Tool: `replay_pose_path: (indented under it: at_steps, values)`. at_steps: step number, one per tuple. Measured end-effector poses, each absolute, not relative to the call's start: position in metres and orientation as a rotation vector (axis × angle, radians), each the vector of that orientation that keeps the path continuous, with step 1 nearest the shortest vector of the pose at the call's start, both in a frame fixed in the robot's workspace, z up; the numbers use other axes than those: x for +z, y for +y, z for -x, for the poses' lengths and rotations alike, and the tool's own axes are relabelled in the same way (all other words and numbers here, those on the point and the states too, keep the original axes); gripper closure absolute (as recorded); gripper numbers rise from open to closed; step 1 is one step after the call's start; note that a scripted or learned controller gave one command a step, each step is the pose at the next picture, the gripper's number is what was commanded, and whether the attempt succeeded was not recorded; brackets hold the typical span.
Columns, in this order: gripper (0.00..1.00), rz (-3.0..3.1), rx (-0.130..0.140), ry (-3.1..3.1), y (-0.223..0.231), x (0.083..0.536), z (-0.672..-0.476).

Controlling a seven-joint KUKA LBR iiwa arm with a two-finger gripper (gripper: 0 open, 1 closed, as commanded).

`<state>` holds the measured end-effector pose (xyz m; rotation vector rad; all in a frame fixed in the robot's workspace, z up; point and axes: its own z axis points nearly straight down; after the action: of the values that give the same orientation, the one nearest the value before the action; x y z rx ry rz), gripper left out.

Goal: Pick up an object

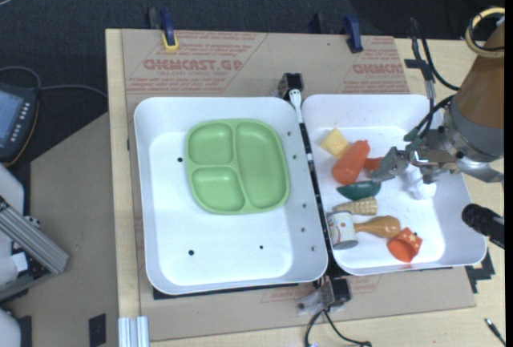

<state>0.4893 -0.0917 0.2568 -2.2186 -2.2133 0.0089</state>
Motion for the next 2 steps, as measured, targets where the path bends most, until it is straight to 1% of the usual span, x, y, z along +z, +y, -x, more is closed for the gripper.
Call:
replay_pose_path:
  at_steps: [1, 2]
  values:
    - [0.0, 2.222, -0.001, -2.222, -0.092, 0.261, -0.491]
    - [0.0, 2.217, 0.007, -2.216, -0.09, 0.198, -0.494]
